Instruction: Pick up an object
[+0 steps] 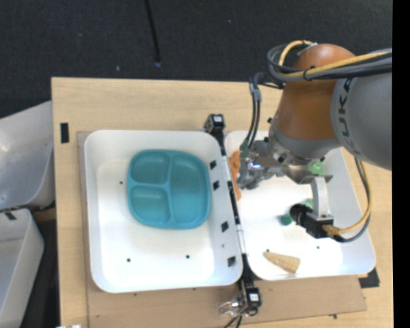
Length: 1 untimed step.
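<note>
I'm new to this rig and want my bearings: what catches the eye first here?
The teal divided plate lies in the middle of the left bin. The arm's orange band looms over the right bin, hiding much of it. A tan wedge lies near that bin's front edge, an orange thing by the divider.

One fixed overhead camera — slanted down over both bins (96,183)

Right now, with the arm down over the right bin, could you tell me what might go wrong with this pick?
1. The orange object lies against the divider between the bins, so the gripper may strike the wall or push it away.
2. The arm's bulk hides much of the right bin, so a small green item beneath it could get knocked.
3. The tan wedge lies near the bin's front edge, awkward to reach.
</note>
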Tool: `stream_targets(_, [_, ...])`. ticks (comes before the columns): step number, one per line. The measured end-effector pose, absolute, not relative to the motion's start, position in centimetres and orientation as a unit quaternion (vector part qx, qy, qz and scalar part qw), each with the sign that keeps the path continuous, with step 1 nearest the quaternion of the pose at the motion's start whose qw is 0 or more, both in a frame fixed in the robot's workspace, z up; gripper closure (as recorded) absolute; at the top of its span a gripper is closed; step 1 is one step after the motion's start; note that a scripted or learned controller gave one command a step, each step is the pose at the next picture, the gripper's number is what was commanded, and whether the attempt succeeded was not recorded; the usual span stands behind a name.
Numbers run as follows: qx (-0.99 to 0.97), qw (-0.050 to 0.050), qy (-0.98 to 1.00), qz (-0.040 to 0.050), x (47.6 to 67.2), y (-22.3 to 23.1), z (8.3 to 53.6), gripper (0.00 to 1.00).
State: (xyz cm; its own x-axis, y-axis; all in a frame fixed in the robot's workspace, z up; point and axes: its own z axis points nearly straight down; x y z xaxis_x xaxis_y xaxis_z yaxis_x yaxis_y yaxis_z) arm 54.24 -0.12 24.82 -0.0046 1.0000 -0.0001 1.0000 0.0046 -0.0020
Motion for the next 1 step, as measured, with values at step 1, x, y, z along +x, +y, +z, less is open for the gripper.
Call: stream_targets(1, [-0.704,0.001,-0.710,-0.0006,52.20,4.99,25.50,1.00])
